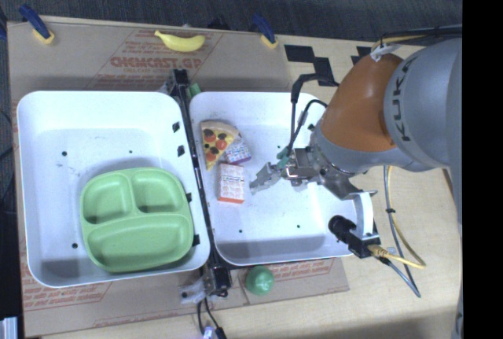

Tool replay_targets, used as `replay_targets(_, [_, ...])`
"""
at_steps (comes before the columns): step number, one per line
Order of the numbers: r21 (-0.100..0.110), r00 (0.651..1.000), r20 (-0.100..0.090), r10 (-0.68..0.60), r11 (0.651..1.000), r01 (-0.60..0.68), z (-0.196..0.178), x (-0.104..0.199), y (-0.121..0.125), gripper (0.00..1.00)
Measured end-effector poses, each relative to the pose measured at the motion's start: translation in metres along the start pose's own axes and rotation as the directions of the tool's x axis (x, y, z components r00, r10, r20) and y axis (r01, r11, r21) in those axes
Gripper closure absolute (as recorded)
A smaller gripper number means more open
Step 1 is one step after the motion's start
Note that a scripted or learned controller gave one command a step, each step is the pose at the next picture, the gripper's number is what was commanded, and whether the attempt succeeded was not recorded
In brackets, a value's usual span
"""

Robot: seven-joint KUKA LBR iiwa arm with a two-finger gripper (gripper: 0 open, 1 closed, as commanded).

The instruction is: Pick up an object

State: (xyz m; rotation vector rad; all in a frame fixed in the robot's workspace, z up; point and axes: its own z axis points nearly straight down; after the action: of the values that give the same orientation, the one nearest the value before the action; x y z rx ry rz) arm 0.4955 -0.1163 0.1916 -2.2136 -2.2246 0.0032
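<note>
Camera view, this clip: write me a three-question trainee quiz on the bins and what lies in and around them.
1. True or false: the green divided plate lies in the left bin.
2. Which lies beside the pizza slice toy in the right bin? A) small carton B) a spoon C) a cup
3. Fill in: the yellow banana lies on the ____ beyond the bins.

Key: 1 true; 2 A; 3 cardboard.

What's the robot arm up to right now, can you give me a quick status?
Gripper low in the right bin, nothing seen in it. Small box and pizza slice just beside it, not picked up. Nothing blocking.
</note>
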Motion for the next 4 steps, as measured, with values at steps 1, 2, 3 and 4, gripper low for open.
replay_targets(1, [0.000,1.000,0.000,0.000,1.000,0.000,0.000,0.000,0.000,0.00])
replay_targets(2, [-0.010,1.000,0.002,-0.001,1.000,0.001,0.096,0.009,0.090,0.00])
replay_targets(3, [-0.009,1.000,-0.002,-0.005,1.000,0.005,0.085,0.011,0.091,1.00])
replay_targets(4, [-0.003,1.000,0.000,-0.001,1.000,0.001,-0.012,0.035,0.027,1.00])
